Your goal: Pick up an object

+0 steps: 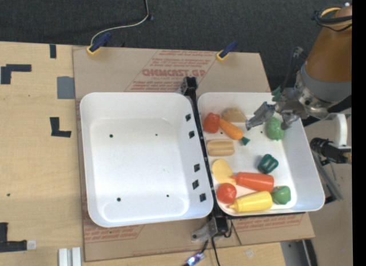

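Nearest the bottom edge of the right bin (313, 170), at about 6 o'clock, lie a yellow corn cob (251, 202), a red tomato (226, 192) and a small green piece (281, 194). Just above them sit a long red pepper (255, 181) and a yellow lemon-like piece (221, 170), with a dark green pepper (267, 163) toward 3 o'clock. Near the middle is a tan bread roll (220, 147). Farther up, at 11 o'clock, a second tomato (211, 123) touches a carrot (231, 128), with a beige potato (233, 114) behind. At 1 o'clock a light green ball (274, 129) rests on the bin floor. The gripper (273, 116) hangs over that corner, one finger reaching toward the carrot, the other close over the green ball; I cannot tell how wide it stands, and nothing is seen between its fingers. The left bin (91, 145) lies at 9 o'clock. By my judgement the pick is not yet made: the closing and lifting remain
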### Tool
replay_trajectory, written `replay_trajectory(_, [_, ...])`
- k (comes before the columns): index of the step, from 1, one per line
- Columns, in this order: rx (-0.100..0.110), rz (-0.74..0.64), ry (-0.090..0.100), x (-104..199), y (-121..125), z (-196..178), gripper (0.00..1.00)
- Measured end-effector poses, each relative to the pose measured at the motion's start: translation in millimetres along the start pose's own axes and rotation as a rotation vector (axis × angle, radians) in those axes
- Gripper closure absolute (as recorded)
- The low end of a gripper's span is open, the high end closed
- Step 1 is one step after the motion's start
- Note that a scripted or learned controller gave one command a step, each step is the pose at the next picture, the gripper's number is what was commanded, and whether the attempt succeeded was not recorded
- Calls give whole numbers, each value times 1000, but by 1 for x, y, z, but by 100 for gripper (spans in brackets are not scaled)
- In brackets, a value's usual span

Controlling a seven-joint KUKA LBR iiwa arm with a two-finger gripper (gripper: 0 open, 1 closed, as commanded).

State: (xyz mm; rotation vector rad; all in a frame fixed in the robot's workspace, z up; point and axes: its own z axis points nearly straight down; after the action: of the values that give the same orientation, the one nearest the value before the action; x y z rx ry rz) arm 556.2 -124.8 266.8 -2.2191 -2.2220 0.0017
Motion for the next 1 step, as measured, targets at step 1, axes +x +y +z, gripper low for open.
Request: replay_trajectory(1, [5, -2, 0, 8, 40, 119, 0])
